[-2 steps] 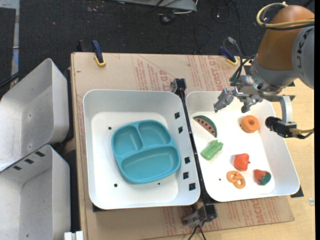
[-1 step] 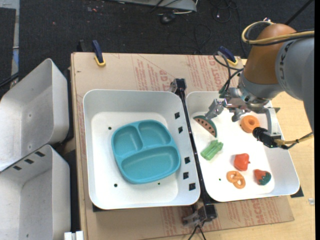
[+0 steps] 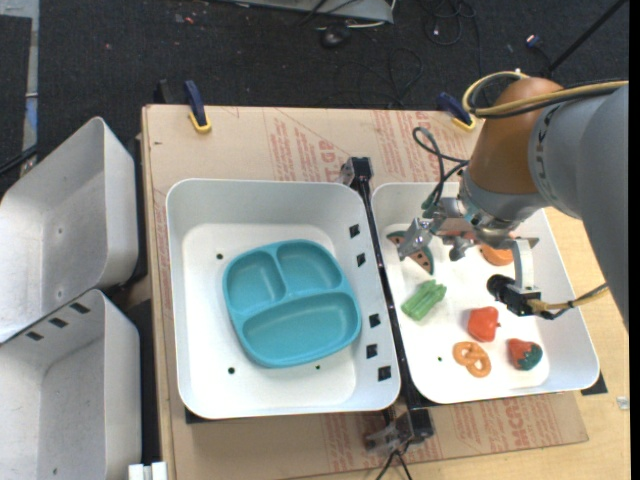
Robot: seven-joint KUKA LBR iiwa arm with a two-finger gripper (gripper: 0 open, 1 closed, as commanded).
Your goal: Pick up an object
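Poised low over the right bin (image 3: 575, 363) near its far left corner: gripper (image 3: 428, 245), fingers spread and holding nothing. Lying just below, toward the bin's middle: green toy vegetable (image 3: 423, 300); red pepper (image 3: 483, 323), pretzel (image 3: 472, 358) and strawberry (image 3: 524, 353) along the near edge. Approach stage, apparently; next, descending squarely onto one item and closing.

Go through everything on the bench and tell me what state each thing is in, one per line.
Blue divided plate: flat in the left bin, nothing on it.
Green toy: lying loose in the right bin.
Red toy: lying loose, untouched.
Pretzel: lying flat.
Strawberry: lying loose near the right bin's front corner.
Orange toy: partly hidden under the arm.
Gripper: low over the right bin, holding nothing visible.
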